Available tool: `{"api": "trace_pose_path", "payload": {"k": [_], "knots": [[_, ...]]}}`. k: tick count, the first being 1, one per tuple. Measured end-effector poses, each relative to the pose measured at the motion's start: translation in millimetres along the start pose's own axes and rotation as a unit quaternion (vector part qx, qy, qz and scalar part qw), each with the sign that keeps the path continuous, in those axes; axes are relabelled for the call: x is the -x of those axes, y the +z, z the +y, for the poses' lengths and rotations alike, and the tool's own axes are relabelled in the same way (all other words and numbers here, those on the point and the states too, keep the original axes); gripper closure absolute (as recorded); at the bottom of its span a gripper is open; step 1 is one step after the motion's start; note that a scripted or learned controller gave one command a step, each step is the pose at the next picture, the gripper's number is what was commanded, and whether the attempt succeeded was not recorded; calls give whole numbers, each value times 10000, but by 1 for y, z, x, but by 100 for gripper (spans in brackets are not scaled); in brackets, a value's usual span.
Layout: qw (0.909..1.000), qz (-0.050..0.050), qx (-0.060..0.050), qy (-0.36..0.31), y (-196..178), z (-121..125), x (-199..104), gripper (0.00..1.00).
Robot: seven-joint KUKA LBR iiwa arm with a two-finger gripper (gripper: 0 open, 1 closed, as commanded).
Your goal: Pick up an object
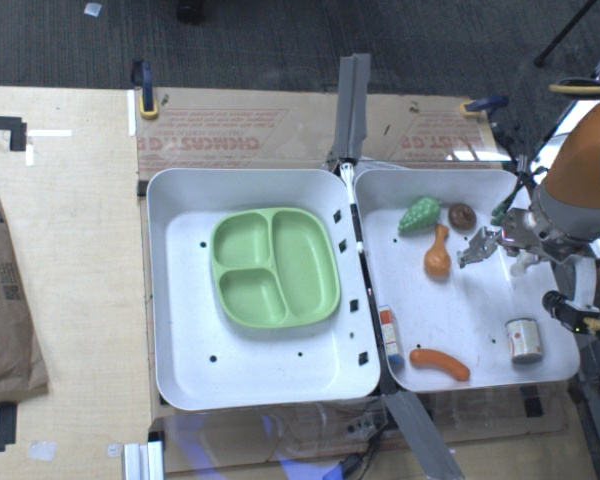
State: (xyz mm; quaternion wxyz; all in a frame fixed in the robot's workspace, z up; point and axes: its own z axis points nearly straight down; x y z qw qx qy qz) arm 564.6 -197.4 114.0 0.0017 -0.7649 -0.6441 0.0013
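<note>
End effector (477, 249) nr gourd (437, 255), brown ball (462, 215), green toy (419, 214)

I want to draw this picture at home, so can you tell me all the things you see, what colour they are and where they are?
left bin: 1, white, left half of the bench
right bin: 1, white, right half of the bench
divided plate: 1, light green, three compartments, middle of the left bin
leafy toy: 1, green, top of the right bin
round thing: 1, brown, just right of the leafy toy
gourd toy: 1, orange, below the leafy toy
sausage toy: 1, orange-red, bottom of the right bin
can: 1, silver, bottom right of the right bin
small tube: 1, white and red, left edge of the right bin
paper bag: 1, brown, far left
arm: 1, grey and orange, right side
gripper: 1, grey metal, over the right bin, right of the gourd toy
</note>
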Motion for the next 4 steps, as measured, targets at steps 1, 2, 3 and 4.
{"api": "trace_pose_path", "payload": {"k": [1,2,3,4], "knots": [[9989,-6,-1,-472,0,46,-73,0],[9833,-11,13,-1818,23,66,-110,0],[9832,-14,-33,-1825,17,64,-109,100],[9861,-10,10,-1663,-76,60,-181,100]]}}
